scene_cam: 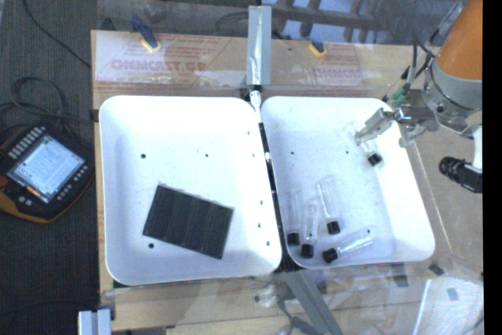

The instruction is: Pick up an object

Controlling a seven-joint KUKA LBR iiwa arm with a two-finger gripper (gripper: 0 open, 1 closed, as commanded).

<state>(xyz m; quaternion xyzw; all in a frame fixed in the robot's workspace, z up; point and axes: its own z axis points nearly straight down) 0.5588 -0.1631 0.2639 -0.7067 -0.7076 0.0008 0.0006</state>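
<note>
While clear vials with black caps point(323, 225) lie clustered at the near edge of the right bin point(408, 243), we see the gripper point(375, 139) hovering above that bin's far right part, one small black cap point(374, 159) just beneath it. We cannot tell how its grip stands. A dark ribbed panel point(188, 220) lies flat in the left bin point(125, 121).

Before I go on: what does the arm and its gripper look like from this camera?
The arm has a rounded orange band above a pale grey wrist. A green fitting and thin dark cables sit beside the wrist. The gripper is slim, light grey metal, reaching in over the right-hand shallow white bin.
</note>
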